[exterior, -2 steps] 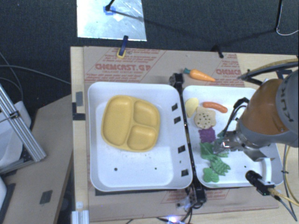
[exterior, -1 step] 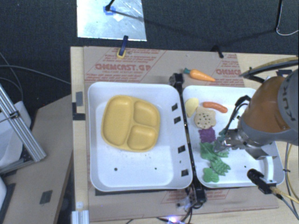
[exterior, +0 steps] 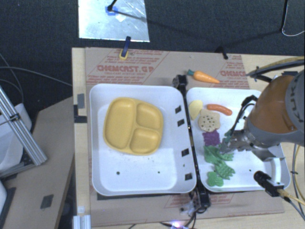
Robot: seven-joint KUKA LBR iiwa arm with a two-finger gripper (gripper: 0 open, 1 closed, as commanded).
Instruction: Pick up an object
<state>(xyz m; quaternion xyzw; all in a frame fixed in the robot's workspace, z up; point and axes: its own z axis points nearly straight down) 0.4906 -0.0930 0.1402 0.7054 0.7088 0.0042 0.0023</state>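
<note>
The arm is reaching into the right bin [exterior: 248, 178], its end effector [exterior: 228, 144] hanging low over the green leafy toy [exterior: 218, 162], just beside the purple piece [exterior: 211, 138]; to do the pick well, the program is needing to centre on one item, since the cookie-like disc [exterior: 208, 121] and the leaf are crowding close; whether the end effector is spread or clenched cannot be told, and nothing is visibly being held.
</note>
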